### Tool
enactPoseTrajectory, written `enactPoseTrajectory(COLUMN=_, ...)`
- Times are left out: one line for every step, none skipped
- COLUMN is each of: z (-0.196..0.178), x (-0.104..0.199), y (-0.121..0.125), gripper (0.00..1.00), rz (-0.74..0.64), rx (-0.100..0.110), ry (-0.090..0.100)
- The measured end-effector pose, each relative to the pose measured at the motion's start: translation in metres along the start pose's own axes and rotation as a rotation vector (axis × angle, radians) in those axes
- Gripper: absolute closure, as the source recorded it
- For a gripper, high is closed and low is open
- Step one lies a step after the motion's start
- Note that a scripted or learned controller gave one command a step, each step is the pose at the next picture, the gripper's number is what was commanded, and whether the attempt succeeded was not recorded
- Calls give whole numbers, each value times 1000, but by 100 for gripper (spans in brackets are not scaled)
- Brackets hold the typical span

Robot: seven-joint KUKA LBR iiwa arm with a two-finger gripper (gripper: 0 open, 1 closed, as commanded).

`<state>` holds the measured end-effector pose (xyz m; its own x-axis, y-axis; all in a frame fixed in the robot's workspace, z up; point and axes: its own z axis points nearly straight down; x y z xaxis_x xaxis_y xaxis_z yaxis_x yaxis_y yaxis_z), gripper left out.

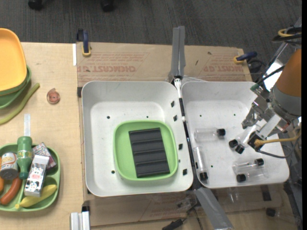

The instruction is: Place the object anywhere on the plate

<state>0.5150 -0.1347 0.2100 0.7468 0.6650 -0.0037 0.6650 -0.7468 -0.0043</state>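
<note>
A green square plate (122, 150) lies in the left bin (96, 104). A black ridged slab (148, 152) rests on the middle of the plate. My gripper (249, 122) hangs over the right side of the right bin (216, 99), well away from the plate. Several clear vials with black caps lie in the right bin: one (209, 134) left of the gripper, one (199, 163) along the bin's left wall, and two (249, 166) near the front right corner. I see nothing between the gripper's tips.
On the wooden bench to the left stand a green tray (48, 195) of toy food, stacked yellow and green dishes (12, 66) and a small pink disc (53, 97). Clamps (84, 42) hold the cardboard behind the bins.
</note>
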Motion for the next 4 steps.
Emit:
enactPoseTrajectory(z=0, x=0, y=0, gripper=0, rz=0, rx=0, ry=0)
enactPoseTrajectory(z=-64, x=-53, y=19, gripper=0, rz=117, rx=-3, ry=0)
enactPoseTrajectory(z=-146, x=-85, y=38, gripper=0, rz=272, rx=-2, ry=0)
enactPoseTrajectory(z=-230, x=-86, y=40, gripper=0, rz=355, rx=-2, ry=0)
